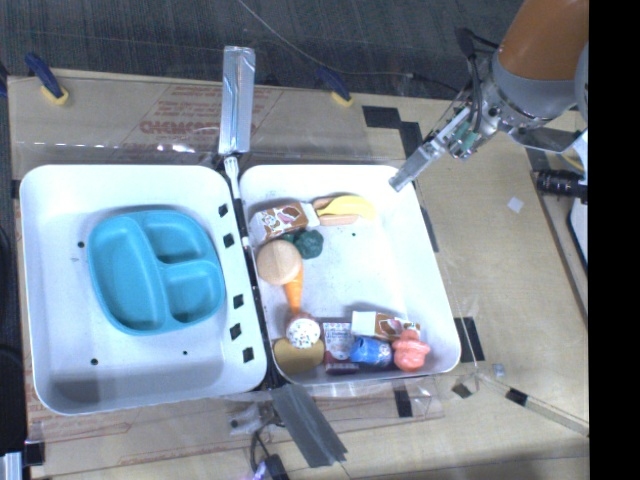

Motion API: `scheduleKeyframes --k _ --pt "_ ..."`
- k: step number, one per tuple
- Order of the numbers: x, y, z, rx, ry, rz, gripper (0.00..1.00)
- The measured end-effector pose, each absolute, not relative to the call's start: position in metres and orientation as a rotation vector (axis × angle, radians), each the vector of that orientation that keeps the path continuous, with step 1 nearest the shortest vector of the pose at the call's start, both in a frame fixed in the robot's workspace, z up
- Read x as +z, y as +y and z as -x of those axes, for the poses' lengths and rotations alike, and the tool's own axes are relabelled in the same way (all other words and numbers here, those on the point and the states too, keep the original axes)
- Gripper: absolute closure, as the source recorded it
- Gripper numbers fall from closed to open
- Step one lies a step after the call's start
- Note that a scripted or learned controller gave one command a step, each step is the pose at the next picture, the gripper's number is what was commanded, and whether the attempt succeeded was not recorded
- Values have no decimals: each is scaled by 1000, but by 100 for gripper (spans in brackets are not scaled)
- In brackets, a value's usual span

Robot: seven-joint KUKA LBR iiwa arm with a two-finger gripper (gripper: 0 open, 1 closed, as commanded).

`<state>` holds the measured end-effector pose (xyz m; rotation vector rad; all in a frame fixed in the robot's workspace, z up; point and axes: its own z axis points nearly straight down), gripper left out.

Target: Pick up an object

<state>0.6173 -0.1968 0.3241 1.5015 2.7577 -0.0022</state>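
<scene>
Tan desk (pixel 500 258) carried two white bins (pixel 60 368); the claw (pixel 405 176) hovered at the right bin's corner, its state unclear.

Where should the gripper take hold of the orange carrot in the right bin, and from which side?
Grip the carrot across its narrow middle, coming straight down from above. It lies flat, pointing along the bin's length, with a round bun touching one end and a ball at the other, so only its long sides look free.

arm (pixel 545 28) cut off by top edge above orange band, gripper (pixel 405 176) too small/blurred to read, packets (pixel 345 346) at right bin's (pixel 425 268) front too small and overlapped to identify
</scene>
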Motion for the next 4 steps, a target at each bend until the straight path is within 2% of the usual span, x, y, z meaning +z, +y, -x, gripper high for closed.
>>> scheduleKeyframes --k 1,2,3,4 --pt "324 -197 -617 -2 2758 -1502 0" --pt "140 -187 -602 -7 2663 -1692 0" --pt "102 -172 -655 -22 2616 -1753 0" --pt "102 -113 -650 -31 2744 -1574 0"
